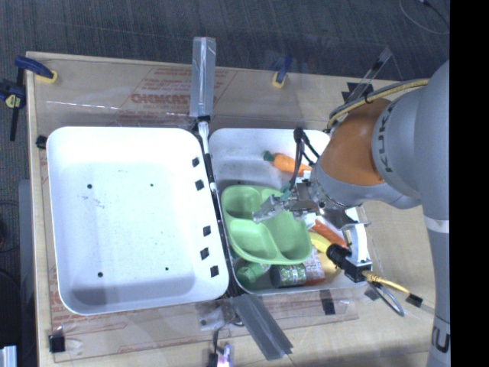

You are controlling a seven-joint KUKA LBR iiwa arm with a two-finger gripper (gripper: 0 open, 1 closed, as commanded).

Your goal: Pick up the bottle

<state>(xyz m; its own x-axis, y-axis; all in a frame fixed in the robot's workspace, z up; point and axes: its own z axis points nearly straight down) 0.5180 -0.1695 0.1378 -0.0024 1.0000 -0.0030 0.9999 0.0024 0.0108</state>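
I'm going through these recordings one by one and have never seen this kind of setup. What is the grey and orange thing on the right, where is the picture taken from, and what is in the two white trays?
The single camera looks down at a slant on a bench. The grey and orange thing is a robot arm reaching in from the right. Its gripper hangs over the right bin; I cannot tell whether it is open or shut, and nothing shows held in it. That bin is crowded: a green two-part dish, a carrot behind it, and a dark bottle lying on its side by the near wall. The bottle is what the arm is meant to lift. The left bin sits alongside.
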